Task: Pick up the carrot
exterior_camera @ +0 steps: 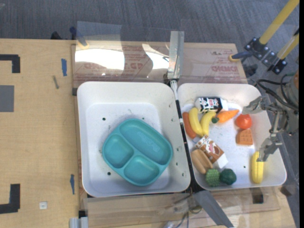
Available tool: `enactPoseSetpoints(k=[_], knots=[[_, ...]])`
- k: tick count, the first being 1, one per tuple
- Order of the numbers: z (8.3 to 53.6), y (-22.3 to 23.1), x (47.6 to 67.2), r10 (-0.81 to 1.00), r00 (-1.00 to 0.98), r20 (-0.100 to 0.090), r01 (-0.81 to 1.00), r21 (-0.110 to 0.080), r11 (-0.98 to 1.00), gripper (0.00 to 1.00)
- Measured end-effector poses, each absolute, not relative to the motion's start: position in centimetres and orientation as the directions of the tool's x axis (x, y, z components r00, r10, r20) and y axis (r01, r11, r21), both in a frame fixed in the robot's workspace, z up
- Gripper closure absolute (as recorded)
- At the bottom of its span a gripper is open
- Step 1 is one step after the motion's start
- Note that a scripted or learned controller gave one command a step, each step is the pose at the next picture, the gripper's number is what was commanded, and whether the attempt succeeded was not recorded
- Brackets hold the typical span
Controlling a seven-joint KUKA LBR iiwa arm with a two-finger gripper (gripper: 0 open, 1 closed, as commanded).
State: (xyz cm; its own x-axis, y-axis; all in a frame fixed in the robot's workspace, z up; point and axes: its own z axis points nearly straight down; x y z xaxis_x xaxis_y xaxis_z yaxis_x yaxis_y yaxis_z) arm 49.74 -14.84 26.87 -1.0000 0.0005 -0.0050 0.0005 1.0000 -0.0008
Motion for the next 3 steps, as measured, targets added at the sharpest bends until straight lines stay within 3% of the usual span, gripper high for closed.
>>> enactPoseSetpoints(k=[1,2,3], knots=[[16.5,-16.5,56.5,-0.062,-0.998,0.005,-0.062,0.003,0.998,0.00],[10.5,-15.4,59.2,-0.168,-0.986,-0.011,-0.168,-0.004,0.986,0.00],[11.3,-15.1,59.3,-0.170,-0.985,-0.013,-0.170,-0.003,0.985,1.00]])
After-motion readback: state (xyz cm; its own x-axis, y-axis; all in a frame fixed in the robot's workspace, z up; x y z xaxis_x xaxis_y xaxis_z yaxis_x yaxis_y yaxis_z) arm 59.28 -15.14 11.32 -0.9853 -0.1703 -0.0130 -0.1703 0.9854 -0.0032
